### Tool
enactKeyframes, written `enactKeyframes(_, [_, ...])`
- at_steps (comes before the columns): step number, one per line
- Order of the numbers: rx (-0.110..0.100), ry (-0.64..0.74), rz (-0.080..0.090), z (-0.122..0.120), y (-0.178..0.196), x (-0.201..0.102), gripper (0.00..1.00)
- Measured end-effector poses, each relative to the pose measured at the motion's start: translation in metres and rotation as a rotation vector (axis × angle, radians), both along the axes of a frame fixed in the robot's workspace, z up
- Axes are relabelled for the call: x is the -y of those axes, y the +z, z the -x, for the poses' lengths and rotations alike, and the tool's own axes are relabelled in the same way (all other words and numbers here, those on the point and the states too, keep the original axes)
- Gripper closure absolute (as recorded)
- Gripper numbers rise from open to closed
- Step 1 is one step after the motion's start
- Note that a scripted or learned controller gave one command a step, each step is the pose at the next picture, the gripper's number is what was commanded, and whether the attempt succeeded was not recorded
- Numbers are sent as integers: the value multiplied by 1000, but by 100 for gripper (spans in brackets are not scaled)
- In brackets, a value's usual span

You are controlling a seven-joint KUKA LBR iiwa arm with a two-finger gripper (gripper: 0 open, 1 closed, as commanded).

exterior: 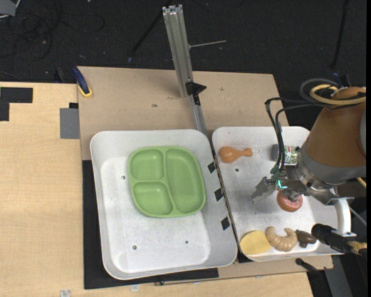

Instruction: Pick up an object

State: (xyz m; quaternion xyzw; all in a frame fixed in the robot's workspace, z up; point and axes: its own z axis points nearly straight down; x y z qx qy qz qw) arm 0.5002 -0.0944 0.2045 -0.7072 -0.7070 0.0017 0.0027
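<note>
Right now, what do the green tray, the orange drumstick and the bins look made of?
Green tray: likely moulded plastic, matte, with an even colour and rounded dividers forming three compartments.
Orange drumstick: probably plastic or rubber toy food, smooth, uniform orange; too small to tell which.
Bins: white, shallow, rounded rims; look like plastic or coated sheet, with a faint speckled, scuffed surface. Cannot settle which.

Arm: grey, orange band (pixel 339 132) above the wrist, entering from the right edge of the camera view, wrist angled down and leftward; gripper (pixel 273 188) low over the right-hand bin, one dark finger (pixel 261 191) splayed to the left
</note>
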Motion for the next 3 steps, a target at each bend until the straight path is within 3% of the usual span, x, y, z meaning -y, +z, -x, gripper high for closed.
enactKeyframes(1, [1, 0, 0, 0, 1, 0, 0])
enactKeyframes(3, [-3, -1, -1, -4, -92, -12, 0])
